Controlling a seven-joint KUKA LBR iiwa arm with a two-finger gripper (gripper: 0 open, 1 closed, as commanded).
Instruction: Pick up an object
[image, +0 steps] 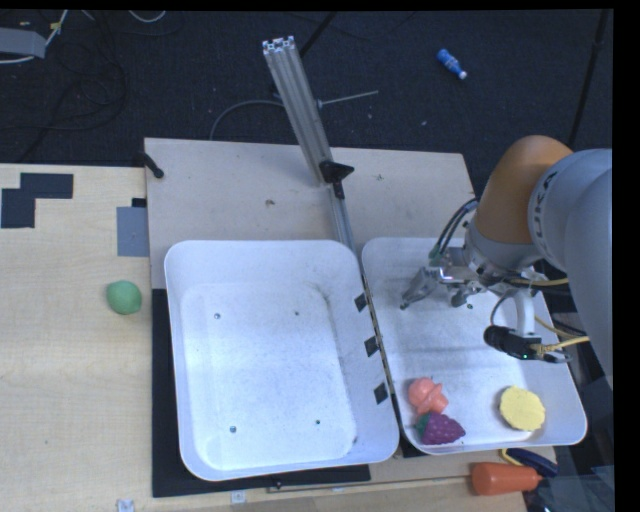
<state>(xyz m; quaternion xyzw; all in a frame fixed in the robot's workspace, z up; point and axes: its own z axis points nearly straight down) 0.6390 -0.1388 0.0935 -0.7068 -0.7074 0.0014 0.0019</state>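
In the right bin, my gripper hangs over the upper part of the floor. Its two fingers are spread apart, one tip reaching left and the other at the right, with nothing between them, so it is open. Near the bin's front edge lie a small orange-red piece and, touching it, a purple grape bunch. A yellow round object rests at the front right corner. All three sit well below the gripper in the view, apart from it.
The left bin stands beside the right one. A green ball lies on the wooden bench to the left. An orange object sits outside the right bin's front edge. A metal rail slants down behind the bins.
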